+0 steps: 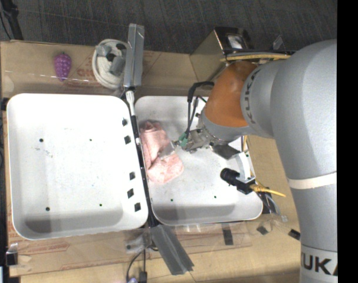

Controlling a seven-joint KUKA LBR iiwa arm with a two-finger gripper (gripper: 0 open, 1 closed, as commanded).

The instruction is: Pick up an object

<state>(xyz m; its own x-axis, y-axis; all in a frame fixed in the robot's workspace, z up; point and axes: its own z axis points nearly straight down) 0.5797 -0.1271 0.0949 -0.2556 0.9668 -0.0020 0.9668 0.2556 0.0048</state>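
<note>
camera view: arm (pixel 273 102) over right bin (pixel 193 202)

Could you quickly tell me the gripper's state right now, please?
Gripper: state cannot be told; it is over the right bin, beside the pink bundle.

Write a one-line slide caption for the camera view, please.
The arm brings its tool close to a pink bundle in the right bin.

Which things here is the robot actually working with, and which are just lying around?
In the job: pink bundle, right bin that holds it, gripper next to it.
Lying about: small purple object, white roll, both outside the bins; left bin.
</note>
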